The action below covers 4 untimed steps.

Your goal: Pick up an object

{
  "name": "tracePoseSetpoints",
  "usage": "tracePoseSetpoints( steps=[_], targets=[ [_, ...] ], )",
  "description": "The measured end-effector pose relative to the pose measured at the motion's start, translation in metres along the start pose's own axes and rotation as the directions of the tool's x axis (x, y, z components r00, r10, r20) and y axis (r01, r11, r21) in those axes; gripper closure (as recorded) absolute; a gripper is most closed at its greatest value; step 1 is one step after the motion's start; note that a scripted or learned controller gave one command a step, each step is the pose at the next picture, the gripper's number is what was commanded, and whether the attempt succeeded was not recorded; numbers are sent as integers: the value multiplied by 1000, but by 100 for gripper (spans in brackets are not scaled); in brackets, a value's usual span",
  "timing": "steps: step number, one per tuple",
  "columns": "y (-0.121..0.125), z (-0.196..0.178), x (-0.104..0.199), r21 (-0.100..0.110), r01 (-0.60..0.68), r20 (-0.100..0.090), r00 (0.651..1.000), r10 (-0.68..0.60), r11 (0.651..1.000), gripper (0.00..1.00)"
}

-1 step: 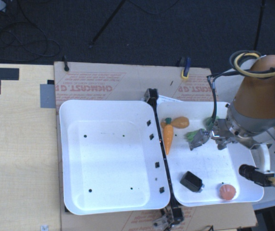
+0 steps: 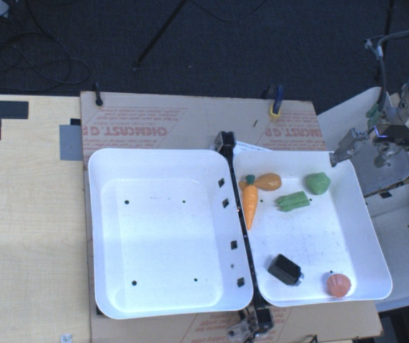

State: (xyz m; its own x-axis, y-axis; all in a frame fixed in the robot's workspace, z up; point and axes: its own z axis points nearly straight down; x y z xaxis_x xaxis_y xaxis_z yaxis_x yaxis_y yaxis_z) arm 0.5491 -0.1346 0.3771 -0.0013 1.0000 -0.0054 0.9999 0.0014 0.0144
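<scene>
1. Dark carpet crossed by cables fills the background; below it a pale wooden desk (image 2: 26,220) carries a brown cardboard sheet (image 2: 190,123) under two shallow white bins set side by side.
2. Printing on the cardboard, seen upside down, reads "CHEMCAST", once above the left bin (image 2: 108,263) and in part near the yellow clamp (image 2: 277,108) at the sheet's far edge.
3. Five objects lie in the right bin (image 2: 365,227).
4. One orange carrot (image 2: 249,204) with a green top rests along the bin's left wall, against the black divider between the bins.
5. One rounded orange piece (image 2: 268,182) sits just beside the carrot's top.
6. Two green items lie toward the far side: a long one (image 2: 292,201) near the middle and a rounded one (image 2: 318,183) closer to the right wall.
7. One black block (image 2: 285,269), tilted, sits in the near half, with one reddish-orange ball (image 2: 339,285) near it in the near right corner.
8. At the frame's right edge the arm's claw (image 2: 346,148) hangs outside the right bin, beyond its far right corner; whether its fingers are apart or together cannot be told, and nothing shows between them.
</scene>
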Motion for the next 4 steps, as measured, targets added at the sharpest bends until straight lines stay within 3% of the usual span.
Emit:
tracePoseSetpoints(
  steps=[1, 2, 3, 4],
  targets=[
    [-63, -124, 51, 13, 3, -5, 1000, -3, 1000, 0],
    [-31, -163, 120, 13, 3, -5, 1000, -3, 1000, 0],
    [-34, -144, 232, 20, 9, -6, 1000, -9, 1000, 0],
    [-41, -163, 339, 16, 8, -6, 1000, -8, 1000, 0]
  ],
)
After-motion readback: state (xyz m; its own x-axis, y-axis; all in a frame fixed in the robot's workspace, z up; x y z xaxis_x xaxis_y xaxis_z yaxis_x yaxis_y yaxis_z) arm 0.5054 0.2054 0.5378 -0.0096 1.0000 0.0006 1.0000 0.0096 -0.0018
